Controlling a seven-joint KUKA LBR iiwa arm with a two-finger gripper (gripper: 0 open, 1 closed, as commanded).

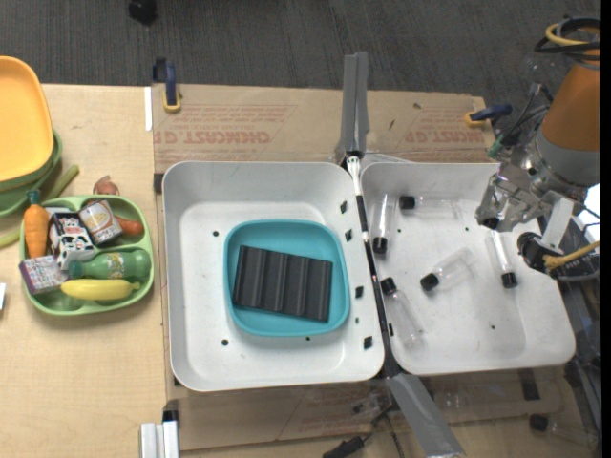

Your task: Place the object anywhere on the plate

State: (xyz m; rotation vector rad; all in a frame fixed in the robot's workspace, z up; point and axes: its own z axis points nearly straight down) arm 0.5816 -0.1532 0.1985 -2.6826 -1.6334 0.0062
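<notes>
Vials loose in right bin, hand above

a dark ridged block lies on the teal plate in the left bin.

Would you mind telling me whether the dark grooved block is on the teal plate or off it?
On it: the block lies flat inside the plate, teal rim showing all around.
</notes>
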